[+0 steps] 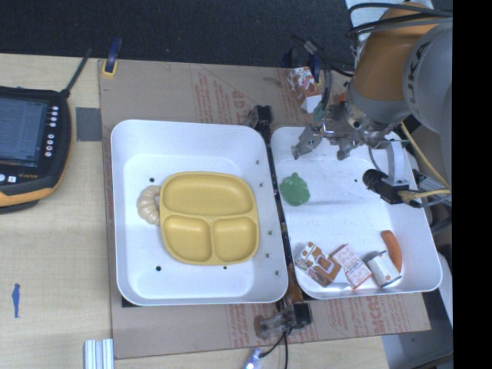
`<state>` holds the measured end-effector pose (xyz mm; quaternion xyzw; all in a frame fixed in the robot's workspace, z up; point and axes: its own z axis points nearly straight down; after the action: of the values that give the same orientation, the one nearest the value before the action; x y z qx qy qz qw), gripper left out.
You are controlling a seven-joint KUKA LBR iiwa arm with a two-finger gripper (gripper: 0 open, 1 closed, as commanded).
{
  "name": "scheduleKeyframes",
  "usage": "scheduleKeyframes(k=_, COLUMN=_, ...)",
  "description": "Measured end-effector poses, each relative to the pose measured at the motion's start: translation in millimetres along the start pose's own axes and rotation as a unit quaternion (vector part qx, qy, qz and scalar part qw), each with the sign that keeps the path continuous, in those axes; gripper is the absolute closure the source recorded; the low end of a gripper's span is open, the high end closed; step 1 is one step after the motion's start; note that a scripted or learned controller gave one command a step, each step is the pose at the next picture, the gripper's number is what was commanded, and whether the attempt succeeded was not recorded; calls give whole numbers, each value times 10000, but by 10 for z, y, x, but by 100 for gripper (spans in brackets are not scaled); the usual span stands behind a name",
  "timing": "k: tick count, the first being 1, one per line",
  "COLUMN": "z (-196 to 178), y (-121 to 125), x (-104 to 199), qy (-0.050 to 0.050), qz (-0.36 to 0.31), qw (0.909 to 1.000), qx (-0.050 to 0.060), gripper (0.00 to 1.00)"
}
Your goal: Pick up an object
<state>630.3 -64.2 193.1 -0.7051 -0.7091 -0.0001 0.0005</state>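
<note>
My gripper (323,146) hangs over the far end of the right bin (419,229), its two fingers spread apart with nothing between them. A green broccoli-like toy (294,189) lies in that bin's left part, just below and left of the fingers. Along the bin's near edge lie two small printed packets (317,263) (350,266), a small silver can (382,270) and an orange carrot-like piece (392,248). In the left bin (134,206) sits a yellow divided tray (208,217) with a beige pastry-like item (147,204) at its left side.
A teach pendant (31,144) rests on the bench at the far left. Another printed packet (305,84) lies on the cardboard behind the right bin. Cables and a black fitting (384,184) hang from the arm over the right bin's right part.
</note>
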Motion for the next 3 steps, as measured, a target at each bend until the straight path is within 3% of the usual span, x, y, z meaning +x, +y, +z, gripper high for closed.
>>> scheduleKeyframes(k=1, z=1021, y=-55, x=-294, qy=-11, qz=6, qw=10000, qx=29, gripper=0)
scheduleKeyframes(k=2, z=1015, y=-184, x=-280, qy=-10, qz=10, qw=10000, qx=24, gripper=0)
scheduleKeyframes(k=3, z=1010, y=128, x=-324, qy=-4, qz=3, qw=10000, qx=10, gripper=0)
